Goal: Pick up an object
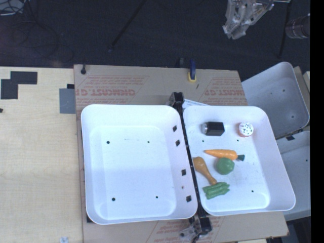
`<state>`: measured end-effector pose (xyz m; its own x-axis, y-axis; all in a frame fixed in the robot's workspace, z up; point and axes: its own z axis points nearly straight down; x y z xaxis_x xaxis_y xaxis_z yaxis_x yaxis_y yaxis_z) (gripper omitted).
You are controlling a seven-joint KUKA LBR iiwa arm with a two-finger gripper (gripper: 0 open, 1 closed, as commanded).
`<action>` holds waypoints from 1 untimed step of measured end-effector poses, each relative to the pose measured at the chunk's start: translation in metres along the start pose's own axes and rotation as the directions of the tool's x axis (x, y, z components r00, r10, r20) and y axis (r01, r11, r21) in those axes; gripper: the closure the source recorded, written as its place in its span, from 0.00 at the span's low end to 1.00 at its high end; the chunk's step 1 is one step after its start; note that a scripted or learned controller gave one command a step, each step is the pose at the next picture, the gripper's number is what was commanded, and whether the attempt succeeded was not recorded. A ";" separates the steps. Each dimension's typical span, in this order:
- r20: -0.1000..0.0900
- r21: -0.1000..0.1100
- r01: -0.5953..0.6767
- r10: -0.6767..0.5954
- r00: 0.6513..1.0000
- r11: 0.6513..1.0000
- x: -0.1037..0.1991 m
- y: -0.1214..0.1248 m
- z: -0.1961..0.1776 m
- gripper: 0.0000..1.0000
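Observation:
The right bin (pixel 276 186) holds several small objects. A black block (pixel 213 128) lies near its back, with a white dotted ball (pixel 246 129) to its right. An orange carrot (pixel 221 154) lies across the middle, a green round piece (pixel 226 166) just below it, a tan drumstick-shaped piece (pixel 203 169) to the left, and a green pod (pixel 216 190) near the front. My gripper (pixel 236 30) hangs high above the bench at the top right, far from every object, with nothing seen in it.
The left bin (pixel 96 135) sits beside the right one on a cardboard sheet (pixel 126 87). A grey metal plate (pixel 281 92) stands to the right of the bins. A small blue and yellow clamp (pixel 192 72) sits at the cardboard's back edge.

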<state>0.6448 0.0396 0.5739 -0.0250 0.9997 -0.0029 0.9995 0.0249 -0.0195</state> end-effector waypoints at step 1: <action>0.000 0.003 0.007 -0.007 1.000 1.000 0.002 0.000 -0.009 1.00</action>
<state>0.6451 0.0411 0.5829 -0.0318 0.9995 -0.0030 0.9992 0.0317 -0.0228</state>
